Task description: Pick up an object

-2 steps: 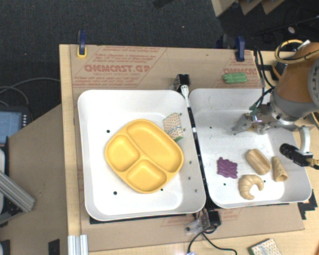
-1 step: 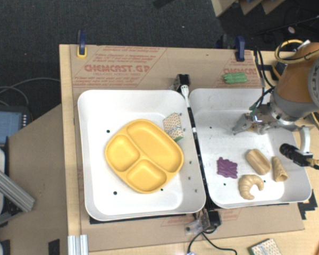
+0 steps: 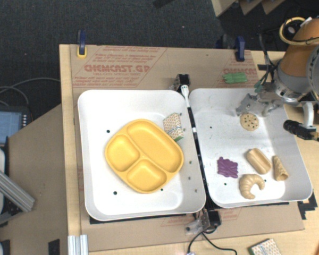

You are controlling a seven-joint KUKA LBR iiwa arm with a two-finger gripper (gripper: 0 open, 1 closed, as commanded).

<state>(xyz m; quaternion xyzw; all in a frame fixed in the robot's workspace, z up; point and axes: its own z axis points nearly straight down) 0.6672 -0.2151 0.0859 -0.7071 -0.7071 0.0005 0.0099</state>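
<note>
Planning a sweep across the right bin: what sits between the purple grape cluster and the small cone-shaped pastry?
In the camera view, the tan bread roll lies between the purple grape cluster and the cone-shaped pastry.

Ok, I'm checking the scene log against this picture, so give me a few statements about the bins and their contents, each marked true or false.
1. The yellow divided plate lies in the left bin. True.
2. The cookie lies in the left bin. False: it lies in the right bin, just below the claw.
3. The croissant sits near the right bin's front edge. True.
4. The purple grape bunch rests on the yellow plate. False: it lies on the right bin's floor, left of the bread roll.
5. A patterned small item touches the plate's upper right rim. True.
</note>
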